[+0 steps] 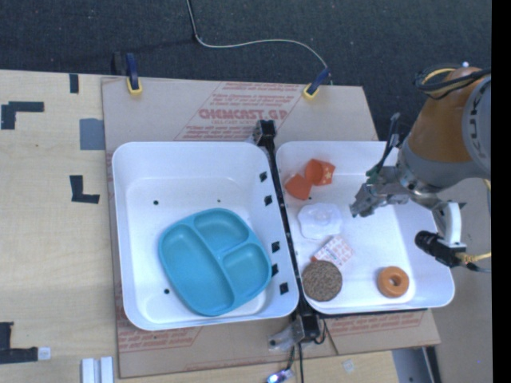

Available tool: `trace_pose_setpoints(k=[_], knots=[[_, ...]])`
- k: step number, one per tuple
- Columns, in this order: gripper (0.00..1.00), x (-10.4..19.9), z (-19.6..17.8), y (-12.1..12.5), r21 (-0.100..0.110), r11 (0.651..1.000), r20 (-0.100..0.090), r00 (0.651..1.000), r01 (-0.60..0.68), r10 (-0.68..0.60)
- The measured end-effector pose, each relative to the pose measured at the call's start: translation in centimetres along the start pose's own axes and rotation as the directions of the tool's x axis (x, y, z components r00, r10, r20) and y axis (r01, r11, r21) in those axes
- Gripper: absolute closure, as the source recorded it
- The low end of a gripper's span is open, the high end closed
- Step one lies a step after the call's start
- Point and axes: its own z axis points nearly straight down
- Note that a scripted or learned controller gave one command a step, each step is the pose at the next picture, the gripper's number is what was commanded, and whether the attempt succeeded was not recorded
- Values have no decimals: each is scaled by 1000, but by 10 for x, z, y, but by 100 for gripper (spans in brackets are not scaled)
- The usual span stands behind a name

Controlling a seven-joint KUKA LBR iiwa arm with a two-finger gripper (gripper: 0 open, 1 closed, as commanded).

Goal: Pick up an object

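1. Setup: two white bins side by side. The left bin has just a blue tray with three compartments, lying flat toward the front.

2. The right bin is where the pickable stuff is — an orange cup tipped on its side near the divider, a clear lid just in front of it, a red-and-white packet below that, a brown speckled disc touching or nearly touching the packet, and a donut off by itself toward the front right.

3. The arm comes in from the right and the gripper sits over the middle of the right bin, beside the lid, apart from the cup.

4. Grip state: honestly can't tell. The tip is a dark blob from this angle, and nothing visible is caught in it.

5. Step, as I read it: the approach — nothing is picked yet, everything's lying on the bin floor.

6. Next move, my guess: the lid is the closest target, so shift a bit toward the divider, drop straight down, close. It's flat and low, so it could easily slip. The cup looks like an easier grab.
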Motion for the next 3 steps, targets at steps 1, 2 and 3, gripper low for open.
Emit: trace_pose_setpoints(k=[1,2,3], knots=[[100,-9,-49,-2,2,1000,0,1000,-1,1],[100,-9,-81,-1,4,1000,-1,1000,1,-1],[100,38,-68,-5,7,1000,-2,1000,3,-3]])
